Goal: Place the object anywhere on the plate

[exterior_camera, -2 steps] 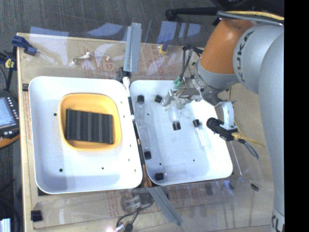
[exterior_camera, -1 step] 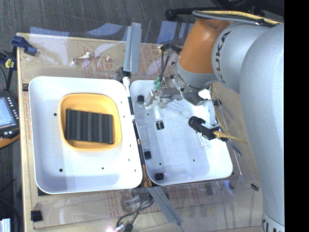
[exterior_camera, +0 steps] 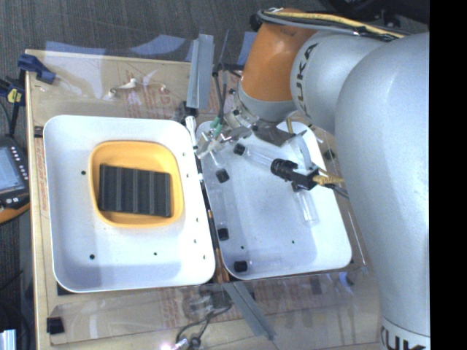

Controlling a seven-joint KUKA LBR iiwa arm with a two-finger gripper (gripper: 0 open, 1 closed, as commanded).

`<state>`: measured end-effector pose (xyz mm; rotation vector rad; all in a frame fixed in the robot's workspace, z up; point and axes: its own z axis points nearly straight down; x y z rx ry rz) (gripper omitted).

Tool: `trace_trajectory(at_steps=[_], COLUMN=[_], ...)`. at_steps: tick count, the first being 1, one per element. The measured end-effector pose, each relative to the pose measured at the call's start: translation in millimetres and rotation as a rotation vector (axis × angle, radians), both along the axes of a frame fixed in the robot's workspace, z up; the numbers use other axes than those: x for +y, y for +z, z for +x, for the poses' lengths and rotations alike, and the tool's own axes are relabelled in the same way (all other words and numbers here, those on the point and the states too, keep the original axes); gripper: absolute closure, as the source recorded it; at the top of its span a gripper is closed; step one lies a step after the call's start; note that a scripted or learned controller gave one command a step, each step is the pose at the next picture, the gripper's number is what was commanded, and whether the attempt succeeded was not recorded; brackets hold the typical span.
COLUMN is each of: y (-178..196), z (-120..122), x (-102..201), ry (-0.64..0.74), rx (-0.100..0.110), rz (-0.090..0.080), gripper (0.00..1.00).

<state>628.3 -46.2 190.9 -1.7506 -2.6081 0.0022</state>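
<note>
A yellow plate (exterior_camera: 136, 155) sits in the left white bin (exterior_camera: 73, 261). A dark ribbed rectangular object (exterior_camera: 136, 190) lies flat on the middle of the plate. My gripper (exterior_camera: 216, 138) hangs over the far left corner of the right bin (exterior_camera: 321, 250), close to the wall between the two bins. It is to the right of the plate and apart from the ribbed object. The grey arm with its orange band (exterior_camera: 273, 57) covers much of what lies under the wrist.
Several small black pieces lie in the right bin, one (exterior_camera: 221, 175) just below the gripper, two more (exterior_camera: 222, 233) (exterior_camera: 239, 266) near the front left corner. A clear tube-like piece (exterior_camera: 307, 210) lies toward that bin's right side.
</note>
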Motion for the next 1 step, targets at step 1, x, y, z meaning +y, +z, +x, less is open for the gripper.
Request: trace_trajectory(at_steps=[1], y=[0.2], z=[0.1], x=[-0.2], ry=[0.0], rx=[0.0], rz=[0.0], gripper=[0.0])
